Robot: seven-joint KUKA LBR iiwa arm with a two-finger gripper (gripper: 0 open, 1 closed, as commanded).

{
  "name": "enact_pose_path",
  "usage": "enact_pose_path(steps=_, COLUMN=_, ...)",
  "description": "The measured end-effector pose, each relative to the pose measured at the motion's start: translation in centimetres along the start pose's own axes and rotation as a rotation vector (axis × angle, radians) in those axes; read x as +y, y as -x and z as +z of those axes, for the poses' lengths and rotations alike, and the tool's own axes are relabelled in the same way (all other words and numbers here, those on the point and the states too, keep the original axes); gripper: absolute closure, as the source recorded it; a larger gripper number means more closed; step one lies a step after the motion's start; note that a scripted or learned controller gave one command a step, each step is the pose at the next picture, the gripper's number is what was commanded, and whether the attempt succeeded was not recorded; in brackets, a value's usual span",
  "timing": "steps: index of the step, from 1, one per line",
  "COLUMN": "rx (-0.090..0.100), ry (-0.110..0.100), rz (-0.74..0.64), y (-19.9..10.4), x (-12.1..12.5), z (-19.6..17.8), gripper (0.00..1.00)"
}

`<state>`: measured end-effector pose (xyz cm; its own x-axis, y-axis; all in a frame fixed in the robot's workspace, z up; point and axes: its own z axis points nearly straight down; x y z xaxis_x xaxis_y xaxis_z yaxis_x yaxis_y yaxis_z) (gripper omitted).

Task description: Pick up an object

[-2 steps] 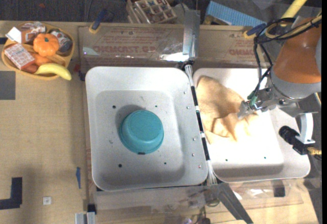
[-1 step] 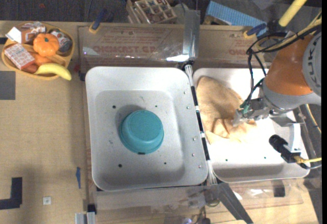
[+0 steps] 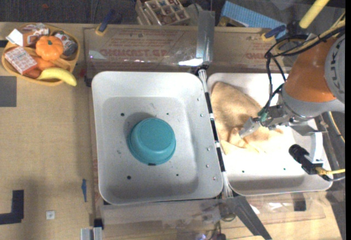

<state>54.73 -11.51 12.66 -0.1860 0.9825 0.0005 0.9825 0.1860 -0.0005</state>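
Teal bowl [image 3: 152, 140] sits upside down in the left bin [image 3: 104, 96], well apart from the gripper [image 3: 249, 128]. Jaws press into the tan cloth [image 3: 233, 107] in the right bin [image 3: 274, 170]; their spread I cannot tell. Nothing looks lifted yet; grasping and raising remain.
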Motion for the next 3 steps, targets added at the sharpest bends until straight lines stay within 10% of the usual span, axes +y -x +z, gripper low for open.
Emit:
enact_pose_path(steps=1, rx=-0.004, ry=0.009, rz=-0.089, y=-0.7, x=1.9, z=3.6, gripper=0.0)
enact_pose_path(steps=2, rx=-0.005, ry=0.015, rz=-0.084, y=-0.5, x=2.0, z=2.6, gripper=1.0)
enact_pose_path(steps=3, rx=-0.005, ry=0.015, rz=-0.084, y=-0.5, x=2.0, z=2.6, gripper=0.0)
